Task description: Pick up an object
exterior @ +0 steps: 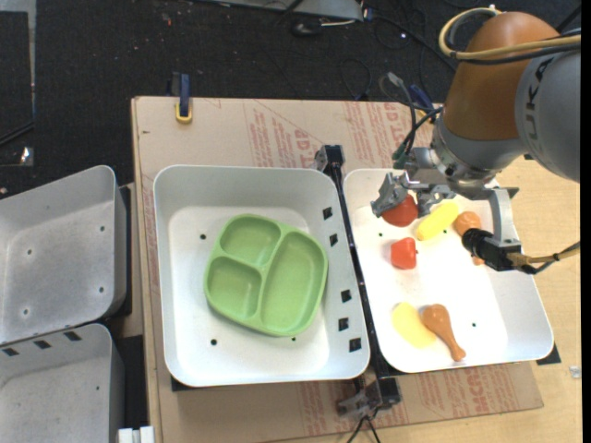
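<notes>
My gripper hangs over the far left part of the right bin. Right beneath its tip is a round red toy fruit, touching or very close to it; whether it is gripped I cannot tell. A yellow oblong piece and an orange piece lie just right of the red fruit. Nearer the front lies a small red block. A pale yellow fruit and a brown toy drumstick rest at the bin's front.
The left bin holds a green divided plate. A black divider with clips runs between the bins. The arm's grey body and orange band loom over the right bin's far side. Spare white trays lie at the left.
</notes>
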You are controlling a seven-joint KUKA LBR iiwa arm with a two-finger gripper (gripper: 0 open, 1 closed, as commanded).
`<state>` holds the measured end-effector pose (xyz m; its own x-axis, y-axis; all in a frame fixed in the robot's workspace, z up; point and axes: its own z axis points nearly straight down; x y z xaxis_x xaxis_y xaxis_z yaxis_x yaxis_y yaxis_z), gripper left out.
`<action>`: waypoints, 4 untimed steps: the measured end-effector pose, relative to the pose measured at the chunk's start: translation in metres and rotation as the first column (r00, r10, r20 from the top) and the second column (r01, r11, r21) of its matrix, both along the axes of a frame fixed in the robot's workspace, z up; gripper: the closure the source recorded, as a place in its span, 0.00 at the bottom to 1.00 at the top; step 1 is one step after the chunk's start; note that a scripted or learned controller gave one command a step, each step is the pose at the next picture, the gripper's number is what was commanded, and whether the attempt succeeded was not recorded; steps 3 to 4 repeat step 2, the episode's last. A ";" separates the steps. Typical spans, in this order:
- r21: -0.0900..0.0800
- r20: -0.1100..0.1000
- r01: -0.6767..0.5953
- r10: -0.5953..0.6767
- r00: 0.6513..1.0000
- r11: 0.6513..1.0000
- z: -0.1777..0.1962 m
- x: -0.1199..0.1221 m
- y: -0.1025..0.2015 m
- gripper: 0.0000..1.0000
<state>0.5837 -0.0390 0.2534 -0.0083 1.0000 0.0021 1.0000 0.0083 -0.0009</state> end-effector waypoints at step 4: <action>0.000 -0.003 -0.001 0.001 1.000 1.000 -0.024 -0.026 0.121 1.00</action>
